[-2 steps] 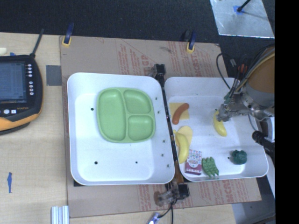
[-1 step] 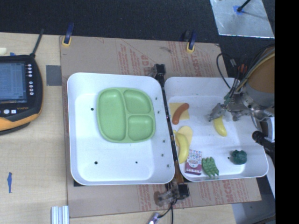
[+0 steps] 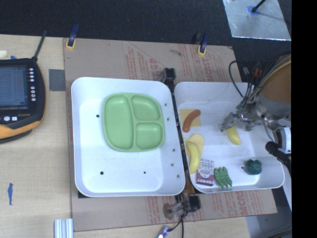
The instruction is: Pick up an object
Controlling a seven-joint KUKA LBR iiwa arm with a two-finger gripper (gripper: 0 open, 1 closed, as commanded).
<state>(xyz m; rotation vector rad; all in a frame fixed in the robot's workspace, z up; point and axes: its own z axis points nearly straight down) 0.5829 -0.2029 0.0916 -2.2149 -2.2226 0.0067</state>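
My gripper (image 3: 238,124) hangs over the right bin (image 3: 213,94), near its right side, with its fingers spread open. A small yellow piece (image 3: 234,136) lies on the bin floor just below and between the fingertips, its upper end touching or nearly touching them. It is not lifted. Other objects in this bin are a sausage in a bun (image 3: 190,119), a yellow banana-like piece (image 3: 194,151), a red and white packet (image 3: 205,172), a green pod bunch (image 3: 223,177) and a dark green round item (image 3: 254,167).
The left bin (image 3: 86,148) holds a light green divided plate (image 3: 133,121). A tablet-like pendant (image 3: 17,98) lies on the bench at far left. The arm's cables and orange band (image 3: 277,86) stand over the right bin's right rim.
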